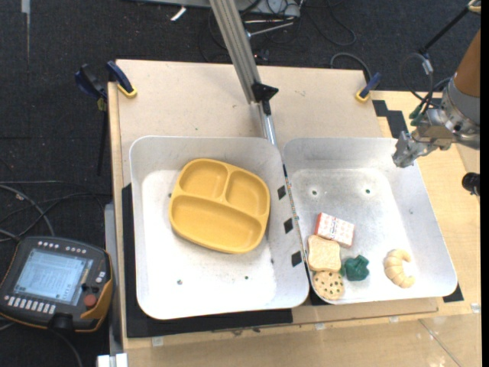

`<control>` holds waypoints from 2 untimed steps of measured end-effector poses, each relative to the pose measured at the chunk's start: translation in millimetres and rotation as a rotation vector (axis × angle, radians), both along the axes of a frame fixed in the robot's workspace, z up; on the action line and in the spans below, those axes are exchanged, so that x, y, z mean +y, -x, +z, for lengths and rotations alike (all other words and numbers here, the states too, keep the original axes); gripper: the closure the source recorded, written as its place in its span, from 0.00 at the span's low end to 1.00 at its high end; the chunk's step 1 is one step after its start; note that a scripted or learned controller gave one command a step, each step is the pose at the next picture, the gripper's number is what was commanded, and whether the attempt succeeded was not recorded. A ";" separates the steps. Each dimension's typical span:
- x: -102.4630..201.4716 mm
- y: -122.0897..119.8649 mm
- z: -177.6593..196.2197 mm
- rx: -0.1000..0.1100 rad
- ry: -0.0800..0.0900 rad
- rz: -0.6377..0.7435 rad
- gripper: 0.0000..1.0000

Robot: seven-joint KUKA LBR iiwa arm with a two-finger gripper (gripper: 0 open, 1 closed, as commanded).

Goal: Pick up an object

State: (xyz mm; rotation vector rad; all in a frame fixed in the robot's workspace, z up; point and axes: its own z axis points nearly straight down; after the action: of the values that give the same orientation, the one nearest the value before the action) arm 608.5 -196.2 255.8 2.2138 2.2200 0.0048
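While the arm reached in from the right, its gripper [405,153] hung over the far right rim of the right bin [367,174], near that bin's far right corner; whether it was spread or closed could not be told, and nothing showed in its grasp. All the small objects lay along the near edge of the right bin. A small white and red carton [335,228] sat furthest in, with a slice of toast [324,254] just beside it toward the near edge. A chocolate-chip cookie [329,284] lay against the near left corner, touching the toast. A dark green toy [355,267] rested just right of the toast, and a croissant [399,267] lay near the near right corner. In the left bin [153,281] a yellow divided plate [220,205] sat toward the far right part.
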 end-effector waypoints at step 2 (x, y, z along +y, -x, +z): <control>94.4 20.6 -15.9 0.008 -0.004 0.005 1.00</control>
State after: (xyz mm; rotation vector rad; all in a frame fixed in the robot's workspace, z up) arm 588.0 -101.8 239.9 2.2148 2.2310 0.0001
